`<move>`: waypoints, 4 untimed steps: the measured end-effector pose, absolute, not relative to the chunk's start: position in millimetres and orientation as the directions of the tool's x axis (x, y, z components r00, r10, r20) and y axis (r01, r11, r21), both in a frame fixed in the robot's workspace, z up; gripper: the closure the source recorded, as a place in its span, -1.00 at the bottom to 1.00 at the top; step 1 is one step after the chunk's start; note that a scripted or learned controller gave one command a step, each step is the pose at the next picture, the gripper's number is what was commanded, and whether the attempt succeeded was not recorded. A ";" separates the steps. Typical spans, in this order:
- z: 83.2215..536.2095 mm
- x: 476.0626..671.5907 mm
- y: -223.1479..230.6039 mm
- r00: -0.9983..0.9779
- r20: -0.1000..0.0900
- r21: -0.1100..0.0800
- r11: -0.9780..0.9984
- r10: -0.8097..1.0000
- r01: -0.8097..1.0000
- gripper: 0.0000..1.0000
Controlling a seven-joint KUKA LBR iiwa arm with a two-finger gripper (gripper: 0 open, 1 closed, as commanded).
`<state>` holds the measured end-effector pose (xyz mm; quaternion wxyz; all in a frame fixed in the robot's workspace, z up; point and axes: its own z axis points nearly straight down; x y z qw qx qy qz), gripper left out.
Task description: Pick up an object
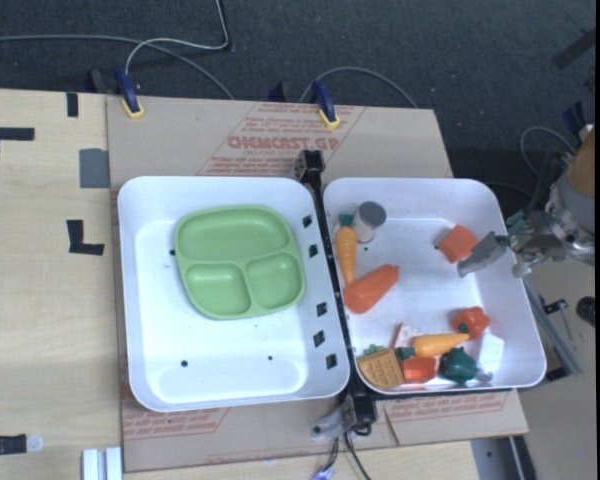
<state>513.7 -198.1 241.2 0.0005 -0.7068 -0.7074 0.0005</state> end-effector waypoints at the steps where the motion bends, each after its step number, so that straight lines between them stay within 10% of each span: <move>1: 87.6 578.0 -222.5 -0.004 -0.002 0.008 0.004 1.000 1.000 -1.00; 2: 87.2 646.4 -223.2 -0.003 -0.003 0.007 0.003 1.000 1.000 -1.00; 3: 97.1 646.2 -223.9 -0.003 -0.006 0.006 0.003 1.000 1.000 1.00; 4: 97.9 658.6 -164.5 -0.003 0.001 -0.001 0.003 1.000 1.000 1.00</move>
